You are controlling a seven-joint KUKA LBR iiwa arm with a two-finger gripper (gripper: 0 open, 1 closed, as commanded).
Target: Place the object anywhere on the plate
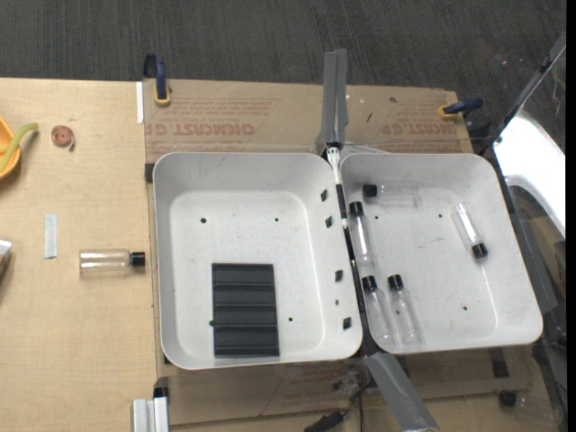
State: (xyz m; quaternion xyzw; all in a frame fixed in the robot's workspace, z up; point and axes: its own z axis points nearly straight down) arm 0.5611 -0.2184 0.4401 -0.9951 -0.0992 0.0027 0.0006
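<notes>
Lab bench, white bins (180, 268), clear vials (468, 230)

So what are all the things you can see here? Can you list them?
White bins: two, side by side on the bench.
Ribbed plate: one, black, in the left bin.
Vials: five, clear with black caps, in the right bin.
Vial on the bench: one, clear, black cap, left of the bins.
Clamps: two, at the cardboard's far corners.
Small disc: one, reddish, far left.
Robot arm: white part at the right edge.
</notes>
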